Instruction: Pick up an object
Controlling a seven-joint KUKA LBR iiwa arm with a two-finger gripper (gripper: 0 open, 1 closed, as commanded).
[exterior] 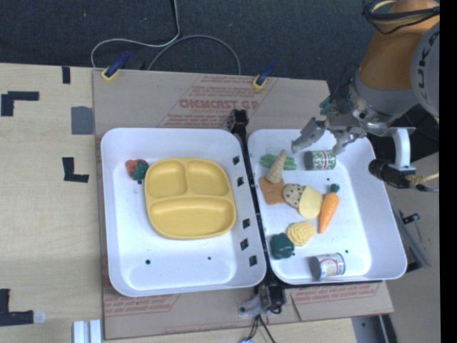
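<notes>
My jaws (pixel 323 136) hang spread wide, empty, over the small can (pixel 320 161) at 12 o'clock of the right bin (pixel 391 259); it's round, so it might roll out sideways.

In the right bin (pixel 382 241), toy foods cluster: an orange carrot (pixel 328 211) tilted, a yellow corn cob (pixel 300 232), a spotted cookie (pixel 291 194), and two small cans (pixel 322 161) (pixel 328 266) on their sides.

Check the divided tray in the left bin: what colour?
Yellow; the divided tray shows clearly in the camera view, sitting in the left bin.
</notes>
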